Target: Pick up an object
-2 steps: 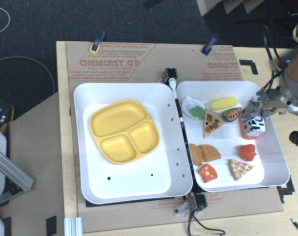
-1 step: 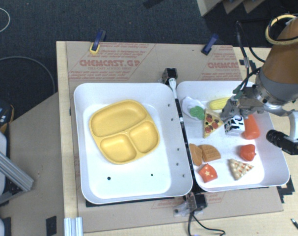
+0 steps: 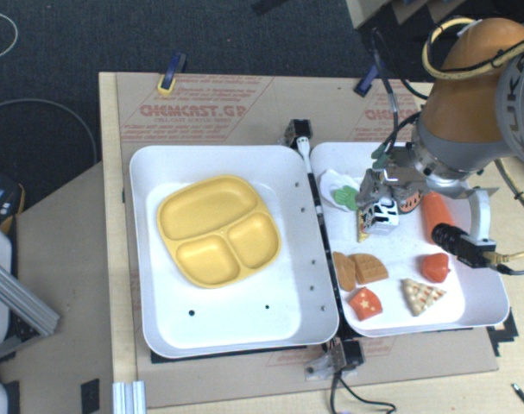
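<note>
The gripper [image 3: 378, 198] hangs low in the right bin [image 3: 486, 304], its fingers pinching a black-and-white block [image 3: 382, 216]. A yellow divided plate [image 3: 217, 229] lies in the left bin [image 3: 158, 313].

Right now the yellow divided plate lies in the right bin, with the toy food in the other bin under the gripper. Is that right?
Not quite. The camera view shows the yellow divided plate in the left bin, not the right one. The toy food does lie in the other bin, under the gripper.

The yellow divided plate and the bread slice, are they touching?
Apart. The camera view shows the yellow divided plate in the left bin and the bread slice in the right bin, bin walls between them.
</note>
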### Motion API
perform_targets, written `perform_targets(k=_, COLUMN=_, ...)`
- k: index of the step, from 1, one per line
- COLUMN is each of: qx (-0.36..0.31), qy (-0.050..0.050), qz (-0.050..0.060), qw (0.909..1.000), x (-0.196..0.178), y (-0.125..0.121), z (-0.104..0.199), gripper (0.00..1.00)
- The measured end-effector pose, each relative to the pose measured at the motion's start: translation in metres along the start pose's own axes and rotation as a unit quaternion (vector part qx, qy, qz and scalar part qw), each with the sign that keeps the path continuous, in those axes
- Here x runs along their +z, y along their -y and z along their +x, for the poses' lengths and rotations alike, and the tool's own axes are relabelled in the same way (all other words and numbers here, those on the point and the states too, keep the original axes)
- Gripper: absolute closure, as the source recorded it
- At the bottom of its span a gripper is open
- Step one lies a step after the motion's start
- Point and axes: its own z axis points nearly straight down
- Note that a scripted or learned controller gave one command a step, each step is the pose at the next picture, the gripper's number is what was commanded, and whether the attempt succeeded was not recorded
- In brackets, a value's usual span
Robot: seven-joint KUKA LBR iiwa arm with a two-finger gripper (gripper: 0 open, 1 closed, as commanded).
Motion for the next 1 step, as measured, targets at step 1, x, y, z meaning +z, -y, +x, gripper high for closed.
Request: perform_targets(k=1, qx=0.0, qy=-0.001, qz=0.002, qw=1.0, x=-0.0037, y=0.008, z=0.0556, gripper=1.0)
